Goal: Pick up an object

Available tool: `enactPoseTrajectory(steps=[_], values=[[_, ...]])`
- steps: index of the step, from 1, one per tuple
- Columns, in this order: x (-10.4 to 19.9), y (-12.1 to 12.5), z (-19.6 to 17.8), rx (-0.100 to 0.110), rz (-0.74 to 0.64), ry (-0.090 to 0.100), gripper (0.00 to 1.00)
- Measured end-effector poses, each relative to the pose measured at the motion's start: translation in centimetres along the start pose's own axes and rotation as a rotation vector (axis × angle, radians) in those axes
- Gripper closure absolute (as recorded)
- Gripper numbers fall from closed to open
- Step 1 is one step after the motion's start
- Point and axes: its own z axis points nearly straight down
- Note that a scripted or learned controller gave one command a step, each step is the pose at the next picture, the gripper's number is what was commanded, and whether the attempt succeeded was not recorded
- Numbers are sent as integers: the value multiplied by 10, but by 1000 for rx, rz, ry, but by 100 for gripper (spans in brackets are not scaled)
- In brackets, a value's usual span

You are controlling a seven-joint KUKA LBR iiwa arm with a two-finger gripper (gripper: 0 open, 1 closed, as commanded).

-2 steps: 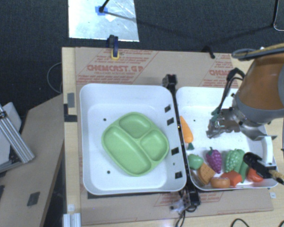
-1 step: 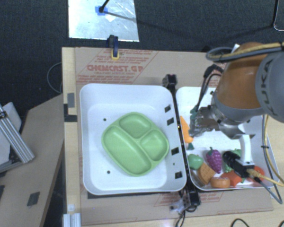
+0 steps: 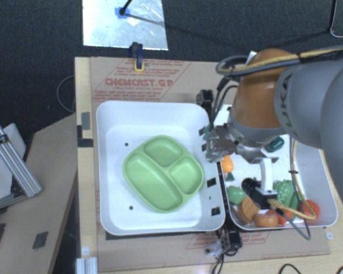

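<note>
Arm (image 3: 308, 96) lettered "KUKA" above board (image 3: 140, 76) printed "CHEMCAST GP".

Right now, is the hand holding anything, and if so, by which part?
It cannot be told. The hand sits low over the near-left corner of the right bin, just above a small orange piece, but the wrist hides whether anything is gripped.

Green plate (image 3: 163, 173) fills left bin (image 3: 111, 130) centre (corners free); right bin (image 3: 326, 210) cluttered.
</note>
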Motion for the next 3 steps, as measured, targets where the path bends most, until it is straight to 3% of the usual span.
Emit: enactPoseTrajectory(steps=[1, 3], values=[[8, -1, -19, -2, 3, -1, 100], [7, 4, -2, 1, 5, -2, 100]])
